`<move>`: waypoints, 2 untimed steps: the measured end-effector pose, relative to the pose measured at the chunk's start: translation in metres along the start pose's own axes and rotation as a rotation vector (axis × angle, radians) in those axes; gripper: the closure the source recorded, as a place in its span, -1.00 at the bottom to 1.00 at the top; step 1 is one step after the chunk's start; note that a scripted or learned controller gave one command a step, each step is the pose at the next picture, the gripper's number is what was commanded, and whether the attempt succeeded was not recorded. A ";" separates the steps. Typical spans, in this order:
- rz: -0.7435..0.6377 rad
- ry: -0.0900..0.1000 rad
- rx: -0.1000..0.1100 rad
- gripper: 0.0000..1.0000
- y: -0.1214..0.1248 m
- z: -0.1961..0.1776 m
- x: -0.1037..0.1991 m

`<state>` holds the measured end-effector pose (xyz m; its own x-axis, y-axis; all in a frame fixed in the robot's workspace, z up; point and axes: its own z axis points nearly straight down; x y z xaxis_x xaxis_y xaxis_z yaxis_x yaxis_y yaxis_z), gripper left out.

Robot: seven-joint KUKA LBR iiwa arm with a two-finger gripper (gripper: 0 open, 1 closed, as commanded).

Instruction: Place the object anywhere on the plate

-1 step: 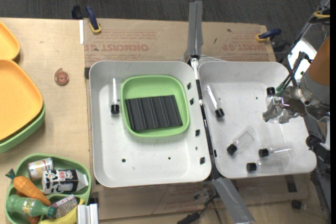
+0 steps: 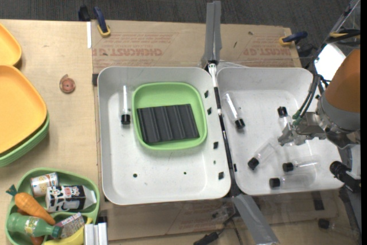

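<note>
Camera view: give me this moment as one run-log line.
hand: low in right bin, among clear vials | green plate: left bin, bears dark ridged pad | one vial beside plate

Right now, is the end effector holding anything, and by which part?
Cannot be told. The end effector sits low in the right bin among the clear vials, but no vial shows plainly between its tips.

Cardboard sheet [image 2: 172, 46] under the bins bears upside-down red "CHEMCRZT" lettering.
</note>
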<state>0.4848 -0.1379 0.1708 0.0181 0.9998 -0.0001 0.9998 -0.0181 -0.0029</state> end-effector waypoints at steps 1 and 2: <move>-0.179 -0.001 -0.002 1.00 -0.008 -0.035 0.040; -0.459 0.000 -0.001 1.00 -0.008 -0.020 0.058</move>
<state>0.4780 -0.0797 0.1908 -0.4264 0.9045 0.0008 0.9045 0.4264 -0.0016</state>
